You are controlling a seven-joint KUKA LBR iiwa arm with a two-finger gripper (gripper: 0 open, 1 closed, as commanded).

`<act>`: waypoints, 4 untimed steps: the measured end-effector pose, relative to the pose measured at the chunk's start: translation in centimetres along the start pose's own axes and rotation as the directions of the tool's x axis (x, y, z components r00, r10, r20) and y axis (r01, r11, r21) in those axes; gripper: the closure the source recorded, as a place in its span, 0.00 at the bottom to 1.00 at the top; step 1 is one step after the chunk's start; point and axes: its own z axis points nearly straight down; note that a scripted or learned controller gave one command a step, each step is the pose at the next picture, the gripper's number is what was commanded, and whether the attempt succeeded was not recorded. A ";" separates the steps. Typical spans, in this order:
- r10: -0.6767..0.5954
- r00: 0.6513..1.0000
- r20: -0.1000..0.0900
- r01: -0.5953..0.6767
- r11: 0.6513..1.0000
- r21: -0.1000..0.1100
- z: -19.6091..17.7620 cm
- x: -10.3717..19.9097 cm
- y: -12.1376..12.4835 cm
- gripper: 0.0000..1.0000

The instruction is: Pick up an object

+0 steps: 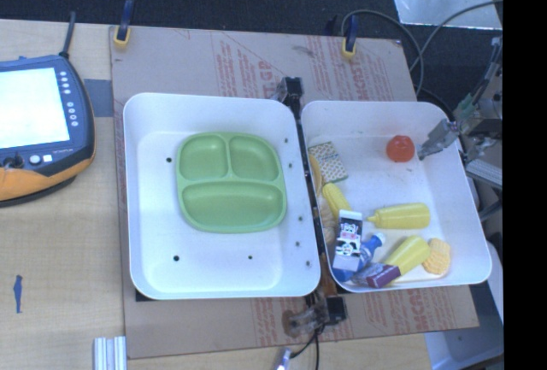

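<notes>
1. The end effector is seen at the right bin's 2 o'clock rim, grey metal fingers slanting down-left; open or closed cannot be told, and nothing is seen held.
2. Just beside the fingertip, toward 9 o'clock, a small round red ball lies on the bin floor, matte; contact cannot be told.
3. At the bin's centre, a smooth yellow plastic bottle is laid on its side.
4. At 6 o'clock, a cluster is packed: a black-and-white printed carton, a second yellow bottle, a ridged orange-yellow round piece, a dark purple block.
5. At 9 o'clock, a patterned square sponge-like pad and a yellow elongated piece lie along the wall.
6. The left bin, glossy white with rounded corners, holds a green three-compartment plate.
7. A wood-grain table carries a cardboard sheet and a handheld pendant at 9 o'clock.
</notes>
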 end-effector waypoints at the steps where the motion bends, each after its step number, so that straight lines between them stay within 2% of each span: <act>1: 0.001 1.000 0.001 -0.001 1.000 0.003 9.5 -3.4 5.3 0.00; 2: -0.001 1.000 0.001 0.001 1.000 0.000 17.2 -3.0 9.7 0.00; 3: -0.003 1.000 0.001 0.003 1.000 -0.003 18.5 -3.4 10.8 0.00; 4: -0.001 1.000 -0.001 0.001 1.000 0.001 18.5 -0.7 11.1 0.00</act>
